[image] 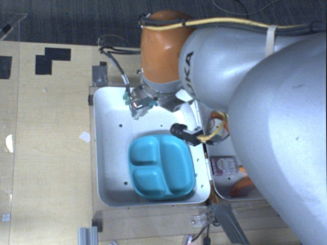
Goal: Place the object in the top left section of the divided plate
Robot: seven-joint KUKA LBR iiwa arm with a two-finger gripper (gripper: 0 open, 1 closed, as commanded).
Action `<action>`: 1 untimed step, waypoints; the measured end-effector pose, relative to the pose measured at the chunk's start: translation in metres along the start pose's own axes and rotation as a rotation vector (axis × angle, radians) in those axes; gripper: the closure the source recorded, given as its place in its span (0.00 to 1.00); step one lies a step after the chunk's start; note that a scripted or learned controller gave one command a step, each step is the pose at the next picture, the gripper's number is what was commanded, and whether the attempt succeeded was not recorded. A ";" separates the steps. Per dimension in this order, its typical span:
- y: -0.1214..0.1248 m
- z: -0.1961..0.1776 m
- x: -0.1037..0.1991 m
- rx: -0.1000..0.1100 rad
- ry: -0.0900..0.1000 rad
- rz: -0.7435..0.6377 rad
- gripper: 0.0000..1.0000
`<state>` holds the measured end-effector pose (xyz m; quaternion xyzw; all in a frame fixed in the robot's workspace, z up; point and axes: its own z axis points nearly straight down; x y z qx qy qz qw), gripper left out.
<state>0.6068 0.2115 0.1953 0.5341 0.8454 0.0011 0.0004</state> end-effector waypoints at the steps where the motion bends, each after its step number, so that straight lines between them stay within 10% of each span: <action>1: 0.056 -0.242 -0.019 -0.006 -0.002 -0.088 1.00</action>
